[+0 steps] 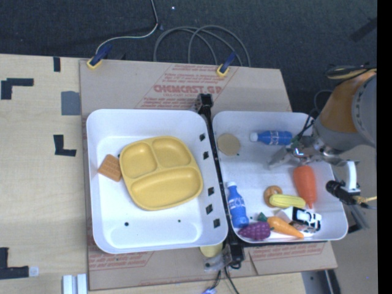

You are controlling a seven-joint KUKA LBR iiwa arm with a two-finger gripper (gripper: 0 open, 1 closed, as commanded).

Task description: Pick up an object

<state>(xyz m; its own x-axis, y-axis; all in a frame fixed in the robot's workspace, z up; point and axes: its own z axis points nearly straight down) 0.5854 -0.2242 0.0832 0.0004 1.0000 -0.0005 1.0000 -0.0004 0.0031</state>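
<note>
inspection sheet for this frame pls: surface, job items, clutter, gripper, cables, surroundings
Surface: two white bins, left bin and right bin, on brown cardboard.
Job's things: right bin holds two blue bottles, large carrot, small carrot, corn, grapes, tan disc.
Clutter: yellow divided plate and a cracker in left bin.
Gripper: gripper low over right bin, above the large carrot; finger state unclear.
Cables: grey loops behind the bins.
Surroundings: dark carpet, wooden bench.
</note>
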